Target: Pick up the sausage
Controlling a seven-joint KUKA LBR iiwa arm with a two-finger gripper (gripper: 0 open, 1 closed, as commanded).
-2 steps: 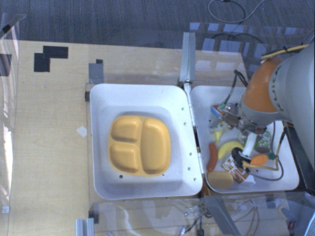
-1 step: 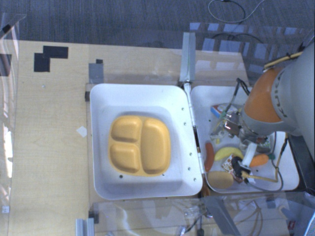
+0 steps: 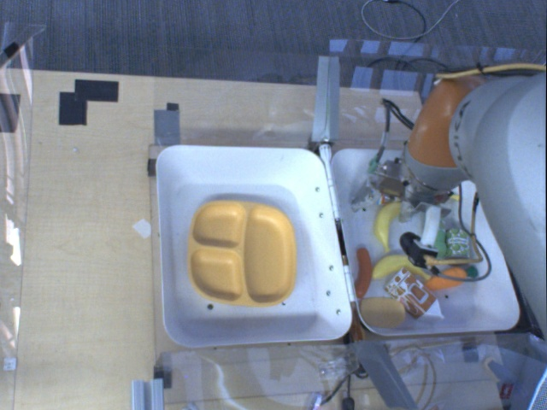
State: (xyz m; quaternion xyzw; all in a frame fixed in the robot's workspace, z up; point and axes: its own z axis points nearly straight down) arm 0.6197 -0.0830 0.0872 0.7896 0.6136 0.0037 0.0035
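When going for the sausage (image 3: 363, 271) lying along the left wall of the right bin (image 3: 504, 301), beware the pincer (image 3: 403, 197), its spread impossible to tell, striking that wall or catching the banana (image 3: 396, 266) just beside it instead.

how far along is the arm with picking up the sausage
Nothing looks done yet: the sausage lies on the floor of the right bin, by its left wall. In hand: the hand sits low over the banana, up and right of the sausage. Left: reaching it, gripping and lifting.
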